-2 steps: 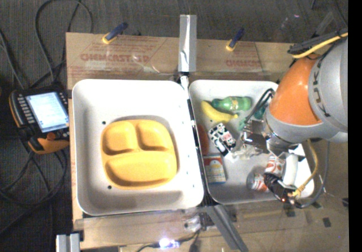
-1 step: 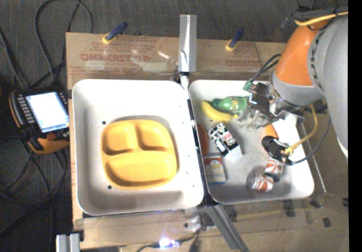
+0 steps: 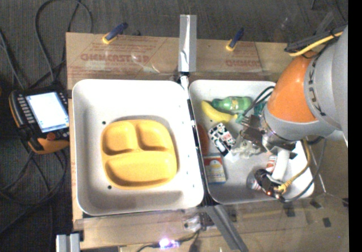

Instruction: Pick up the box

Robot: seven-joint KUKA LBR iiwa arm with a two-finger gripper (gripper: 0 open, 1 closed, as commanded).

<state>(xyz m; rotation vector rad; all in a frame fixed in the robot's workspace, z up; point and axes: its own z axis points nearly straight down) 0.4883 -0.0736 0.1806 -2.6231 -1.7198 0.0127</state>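
Claw [image 3: 244,142] hangs low in the right bin [image 3: 249,189], its grip impossible to tell under the grey arm [image 3: 317,92]. Just left of it lies a black-and-white spotted packet [image 3: 220,135], with a yellow banana [image 3: 214,112] and green bottle [image 3: 232,103] above. The box [image 3: 214,169] lies flat by the bin's left wall. A yellow tray [image 3: 139,152] sits in the left bin [image 3: 85,132] on the worktop [image 3: 90,56].

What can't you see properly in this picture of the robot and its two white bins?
- The pincer: the grey arm with its orange band covers much of it from above, so I cannot tell if it holds anything.
- The small red and blue printed box: its label is too small to read.
- The right white bin: its right side is hidden under the arm.
- The green plastic bottle: its right end is hidden behind cables.
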